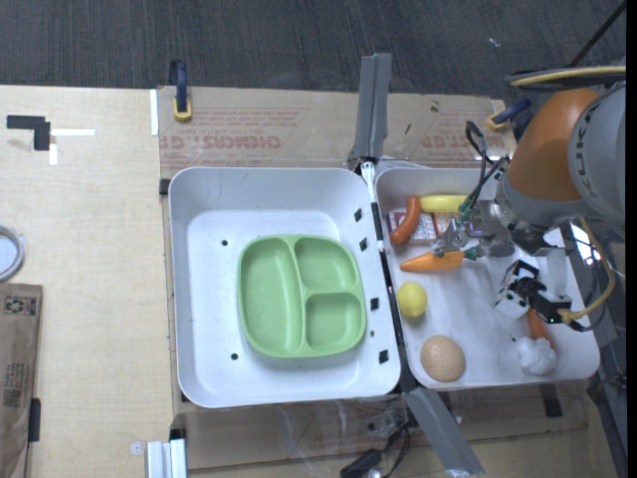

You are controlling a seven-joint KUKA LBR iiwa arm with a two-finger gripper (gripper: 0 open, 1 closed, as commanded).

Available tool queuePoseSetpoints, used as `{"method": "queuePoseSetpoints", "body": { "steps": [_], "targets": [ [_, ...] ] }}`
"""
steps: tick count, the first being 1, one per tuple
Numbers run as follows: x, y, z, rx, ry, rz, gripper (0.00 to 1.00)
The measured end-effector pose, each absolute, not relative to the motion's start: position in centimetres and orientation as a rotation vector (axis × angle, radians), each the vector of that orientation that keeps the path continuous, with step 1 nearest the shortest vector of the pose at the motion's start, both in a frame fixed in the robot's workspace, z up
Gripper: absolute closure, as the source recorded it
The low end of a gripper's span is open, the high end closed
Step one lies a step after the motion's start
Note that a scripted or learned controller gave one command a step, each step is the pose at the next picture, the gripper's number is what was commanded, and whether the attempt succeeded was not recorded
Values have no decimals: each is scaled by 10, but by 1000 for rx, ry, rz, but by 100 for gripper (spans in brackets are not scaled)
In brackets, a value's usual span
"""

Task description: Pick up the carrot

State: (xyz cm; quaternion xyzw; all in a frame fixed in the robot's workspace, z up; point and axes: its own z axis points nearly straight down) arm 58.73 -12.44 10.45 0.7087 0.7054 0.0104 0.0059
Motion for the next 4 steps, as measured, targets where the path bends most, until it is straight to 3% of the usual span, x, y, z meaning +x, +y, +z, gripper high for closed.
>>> {"method": "queuePoseSetpoints", "body": {
  "steps": [1,2,3,4],
  "targets": [
    [556,-105,96,2208,2226,4,100],
    [548,-68,192,1699,2641,0,100],
    [565,-31,191,2018,2409,-3,100],
    [565,-23,190,1918,2491,-5,100]
  ]
}}
